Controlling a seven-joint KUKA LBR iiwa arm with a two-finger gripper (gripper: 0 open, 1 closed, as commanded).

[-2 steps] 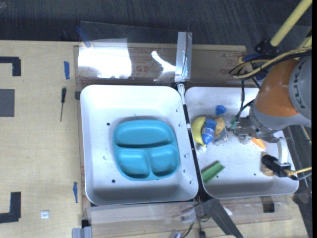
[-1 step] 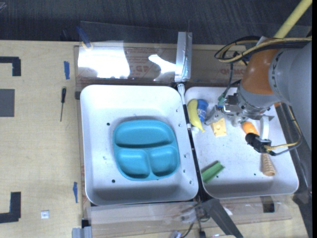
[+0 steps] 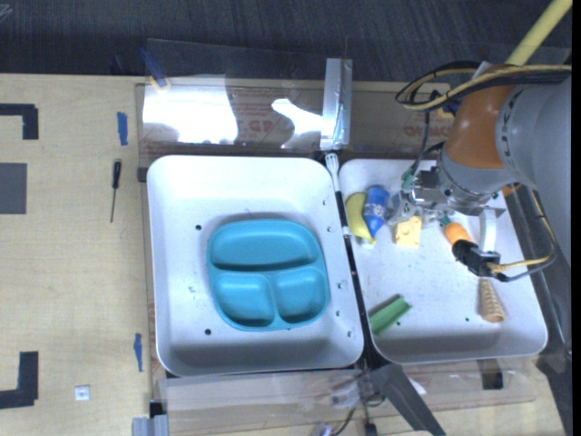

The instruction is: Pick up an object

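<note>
A pale wooden bench (image 3: 64, 271) carries two shallow white bins side by side, with a dark floor beyond its far edge. The left bin (image 3: 172, 198) holds a blue divided tray (image 3: 268, 272) lying flat at its middle. The grey arm (image 3: 536, 143), with its orange band, reaches in from the right over the far part of the right bin (image 3: 436, 321). Its gripper (image 3: 419, 198) hangs just above the bin's far-left area; whether it is released or clenched cannot be told from here.

In the right bin, a yellow banana (image 3: 357, 216) lies along the left wall, with a blue bottle (image 3: 375, 209) touching it. A yellow cheese wedge (image 3: 408, 232) sits just beside the gripper. An orange carrot (image 3: 457, 233) lies right of that, a green block (image 3: 388, 314) near the front left, and a waffle cone (image 3: 491, 301) near the right wall.
</note>
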